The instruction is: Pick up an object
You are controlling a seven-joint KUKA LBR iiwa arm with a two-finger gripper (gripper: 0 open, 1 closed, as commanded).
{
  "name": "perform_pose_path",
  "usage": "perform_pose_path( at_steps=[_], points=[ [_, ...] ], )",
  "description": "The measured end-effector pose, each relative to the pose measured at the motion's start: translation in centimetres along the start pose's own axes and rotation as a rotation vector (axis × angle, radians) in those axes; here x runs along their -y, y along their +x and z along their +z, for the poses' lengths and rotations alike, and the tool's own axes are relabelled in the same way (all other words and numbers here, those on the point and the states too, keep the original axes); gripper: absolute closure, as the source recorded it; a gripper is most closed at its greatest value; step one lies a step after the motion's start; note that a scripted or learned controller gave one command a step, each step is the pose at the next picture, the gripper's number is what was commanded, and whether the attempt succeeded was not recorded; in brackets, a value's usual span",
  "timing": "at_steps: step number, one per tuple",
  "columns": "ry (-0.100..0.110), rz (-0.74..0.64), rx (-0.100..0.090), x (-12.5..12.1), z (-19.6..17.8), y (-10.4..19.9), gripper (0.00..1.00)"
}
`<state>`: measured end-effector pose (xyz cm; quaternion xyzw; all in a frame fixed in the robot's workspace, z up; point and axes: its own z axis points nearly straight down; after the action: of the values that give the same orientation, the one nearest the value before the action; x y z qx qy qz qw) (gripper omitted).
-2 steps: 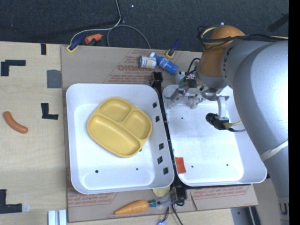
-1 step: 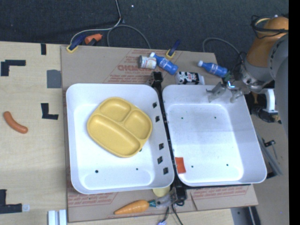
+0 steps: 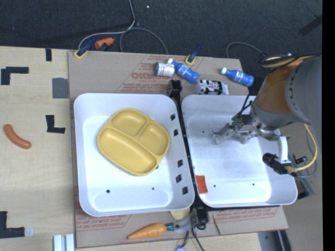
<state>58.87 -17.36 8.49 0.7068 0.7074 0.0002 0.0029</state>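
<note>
My jaws (image 3: pixel 219 136) hover low in the right bin (image 3: pixel 230 192), grip state unclear, a yellow divided plate (image 3: pixel 134 140) beyond the divider, an orange card (image 3: pixel 200 184) nearer the camera.

Gripper (image 3: pixel 219 136) low over right bin (image 3: pixel 230 192); yellow plate (image 3: pixel 133 141) in left bin (image 3: pixel 89 156).

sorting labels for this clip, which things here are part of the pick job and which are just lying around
Job:
gripper over the right bin
yellow divided plate in the left bin

Lying about, outside the bins:
carrot
sausage
two blue bottles
orange clamp
</note>
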Motion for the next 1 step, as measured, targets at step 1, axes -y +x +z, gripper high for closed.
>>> perform_pose_path(
  at_steps=[1],
  points=[
    [-0.001,-0.007,-0.003,-4.36,-0.14,7.27,0.0]
  ],
)
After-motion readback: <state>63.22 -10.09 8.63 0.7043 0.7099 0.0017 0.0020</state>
